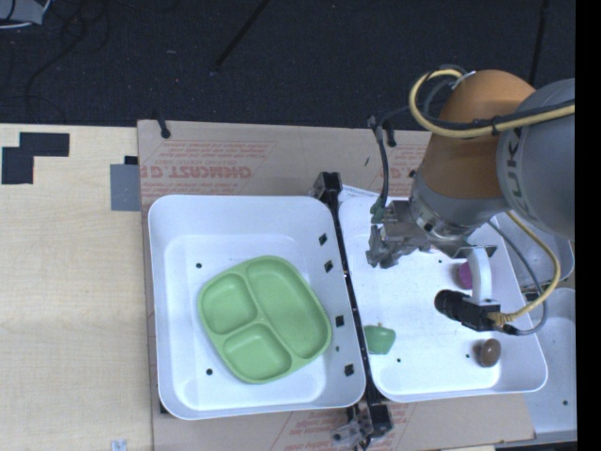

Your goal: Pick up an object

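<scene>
**Pick not yet made: your gripper [383, 252] hangs over the right bin [427, 374], close to its left wall.**
You cannot tell if it is open or closed. Loose candidates lie spread out: a small green piece [380, 338] against the left wall, a brown ball [486, 352] by the lower-right corner. The green plate [263, 319] lies flat in the left bin [188, 209], likely too broad to pinch.

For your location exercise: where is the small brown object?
Camera view: the brown object sits in the right bin, near-right corner, right of the green piece.
</scene>
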Controlling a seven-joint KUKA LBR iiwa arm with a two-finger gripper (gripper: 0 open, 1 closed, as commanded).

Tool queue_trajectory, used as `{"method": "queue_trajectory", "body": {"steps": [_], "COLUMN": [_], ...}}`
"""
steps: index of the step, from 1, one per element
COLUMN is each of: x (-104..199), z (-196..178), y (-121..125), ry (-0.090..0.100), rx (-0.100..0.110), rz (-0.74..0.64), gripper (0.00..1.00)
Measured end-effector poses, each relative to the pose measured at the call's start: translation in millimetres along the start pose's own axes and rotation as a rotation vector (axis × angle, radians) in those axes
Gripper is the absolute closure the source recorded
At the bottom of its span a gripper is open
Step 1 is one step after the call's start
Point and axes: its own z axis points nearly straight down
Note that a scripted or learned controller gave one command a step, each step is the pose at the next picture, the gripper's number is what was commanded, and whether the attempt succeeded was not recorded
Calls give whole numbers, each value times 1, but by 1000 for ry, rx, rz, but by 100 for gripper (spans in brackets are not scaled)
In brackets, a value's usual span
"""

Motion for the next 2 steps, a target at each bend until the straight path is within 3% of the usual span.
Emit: {"method": "queue_trajectory", "body": {"steps": [2], "x": [90], "z": [0], "y": [40], "ry": [-2], "rx": [0], "rz": [1], "gripper": [100]}}
